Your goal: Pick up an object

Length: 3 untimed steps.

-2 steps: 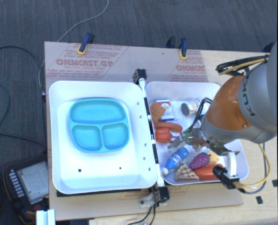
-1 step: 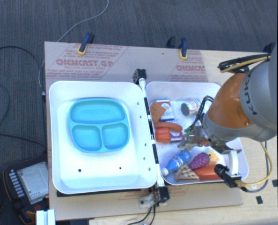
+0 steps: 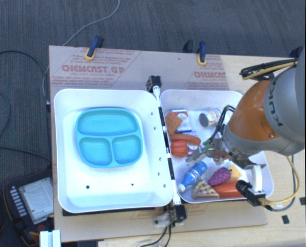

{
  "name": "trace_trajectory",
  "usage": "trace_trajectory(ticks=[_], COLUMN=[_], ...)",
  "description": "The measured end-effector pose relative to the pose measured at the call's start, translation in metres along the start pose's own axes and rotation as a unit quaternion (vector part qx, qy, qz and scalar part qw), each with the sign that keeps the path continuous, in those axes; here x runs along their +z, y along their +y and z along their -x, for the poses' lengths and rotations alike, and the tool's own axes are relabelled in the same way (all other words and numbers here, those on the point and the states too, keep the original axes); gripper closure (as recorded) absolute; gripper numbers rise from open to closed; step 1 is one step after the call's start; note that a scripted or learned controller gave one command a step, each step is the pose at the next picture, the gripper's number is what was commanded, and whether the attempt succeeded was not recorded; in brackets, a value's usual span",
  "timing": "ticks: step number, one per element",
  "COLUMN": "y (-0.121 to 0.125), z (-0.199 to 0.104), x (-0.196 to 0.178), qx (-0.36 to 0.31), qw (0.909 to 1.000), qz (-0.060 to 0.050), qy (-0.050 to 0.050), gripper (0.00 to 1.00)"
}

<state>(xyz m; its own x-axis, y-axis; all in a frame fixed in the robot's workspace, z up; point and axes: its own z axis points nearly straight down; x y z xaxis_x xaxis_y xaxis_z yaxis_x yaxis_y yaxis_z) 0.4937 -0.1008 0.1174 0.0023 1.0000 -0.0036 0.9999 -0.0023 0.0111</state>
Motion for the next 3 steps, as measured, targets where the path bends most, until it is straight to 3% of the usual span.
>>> trace_trajectory(ticks=[1, 2, 3], y=[0.001, 0.001, -0.009], z=[0.0, 0.0, -0.001], x=[-0.01, -0.01, 0.03], qx=[0.0, 0.0, -0.001], qw=[1.0, 1.0, 1.0], qz=[0.0, 0.0, -0.003], qy=[0.0, 0.0, 0.001], gripper=[1.0, 0.0, 0.0])
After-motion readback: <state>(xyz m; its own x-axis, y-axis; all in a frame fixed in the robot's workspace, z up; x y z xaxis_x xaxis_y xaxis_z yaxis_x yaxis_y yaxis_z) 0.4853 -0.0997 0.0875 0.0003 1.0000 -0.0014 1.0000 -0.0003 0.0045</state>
